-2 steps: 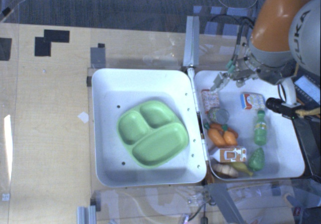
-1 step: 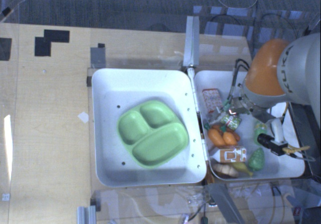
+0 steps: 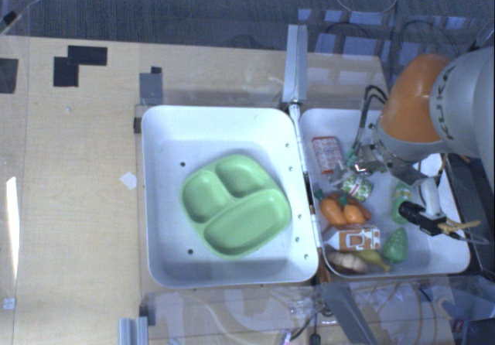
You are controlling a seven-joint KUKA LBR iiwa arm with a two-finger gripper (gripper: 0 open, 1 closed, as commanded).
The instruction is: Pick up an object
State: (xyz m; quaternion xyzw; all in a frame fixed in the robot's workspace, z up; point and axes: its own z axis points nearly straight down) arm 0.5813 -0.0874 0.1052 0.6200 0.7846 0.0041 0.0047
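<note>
Left bin: a shallow white plastic bin [image 3: 155,181] sits at the frame's centre on the pale wooden tabletop [image 3: 69,204], holding a light green three-compartment plastic tray [image 3: 236,204] lying flat.

Right bin: a second shallow white bin [image 3: 452,258] at centre right carries the clutter, which includes a small red-and-white packet [image 3: 326,154] at its upper left, two orange rounded pieces [image 3: 343,213] near the middle, an orange-and-white carton [image 3: 356,239] below them, a yellowish banana-like piece [image 3: 357,261] along the lower edge, and a green lumpy toy [image 3: 395,245] at lower right.

Arm: the grey arm with its orange band [image 3: 418,104] comes in from the right of the frame and reaches down over the upper middle of the right bin.

Pincer: the pincer [image 3: 357,173] is low among the items, close to a small green-and-white crumpled wrapper [image 3: 356,189]; whether it is apart or together I cannot tell.

Likely target: the wrapper, or the orange pieces just below it.

Doing it well: judging from the crowding, come straight down on one item, centred over it, clear of the neighbours and the bin wall, close fully, then lift slowly to check the hold.
</note>
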